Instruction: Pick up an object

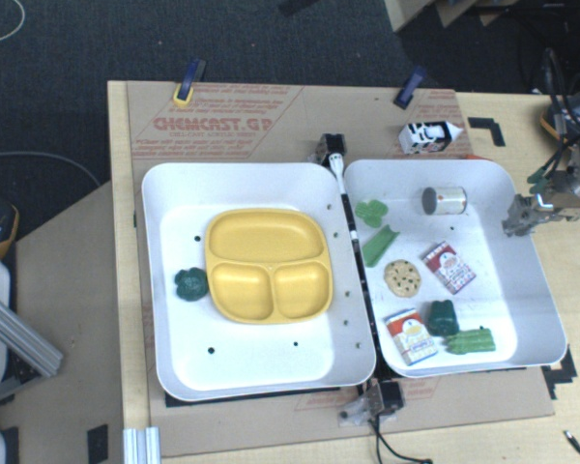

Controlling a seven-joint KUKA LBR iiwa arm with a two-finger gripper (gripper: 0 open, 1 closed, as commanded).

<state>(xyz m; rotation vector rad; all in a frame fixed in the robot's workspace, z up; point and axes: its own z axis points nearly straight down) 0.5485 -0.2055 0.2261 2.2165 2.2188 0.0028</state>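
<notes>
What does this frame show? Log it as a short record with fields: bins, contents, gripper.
left bin: yellow divided tray, dark green lump beside its left edge
right bin: metal can, cookie, two red-and-white packets, several green pieces
outside bins: black-and-white toy on the bench behind the right bin
gripper: at the right bin's right rim, nothing seen between its fingers

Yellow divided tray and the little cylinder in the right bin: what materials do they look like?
The yellow divided tray looks like moulded plastic: uniform colour, rounded compartment walls, a soft satin sheen. The cylinder looks like metal, probably a small can: grey-silver side with a bright highlight and a darker end. At this resolution, painted or foil-wrapped plastic can't be ruled out.
</notes>
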